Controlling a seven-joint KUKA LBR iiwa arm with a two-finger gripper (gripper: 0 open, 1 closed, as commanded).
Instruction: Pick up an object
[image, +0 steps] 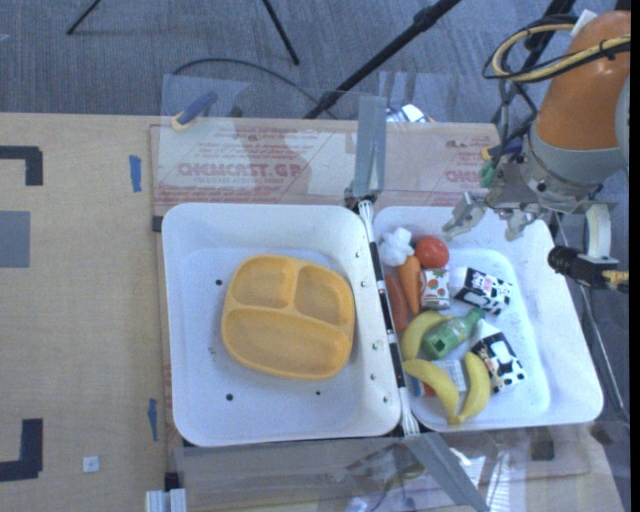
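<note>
A grey-and-orange arm reaches in from three o'clock, its gripper (489, 217) hanging over the twelve o'clock end of the right bin (570, 385), fingers (461, 219) spread and pinching nothing. It sits high above the pile, likely poised to descend, with no object yet chosen. The candidates are crowded against the bin's nine o'clock wall: a tomato (431, 251), a carrot (411, 283), a small carton (435, 288), two cow-patterned toys (484, 290), a green bottle (450, 335) and two bananas (450, 385). That tight heap leaves little room for fingers to slip between items. The left bin (190, 330) holds a yellow divided tray (288, 316). Both bins rest on a wooden bench (70, 300), backed by clear plastic sheeting (260, 160); grey carpet and tripod legs lie beyond, toward twelve o'clock.
</note>
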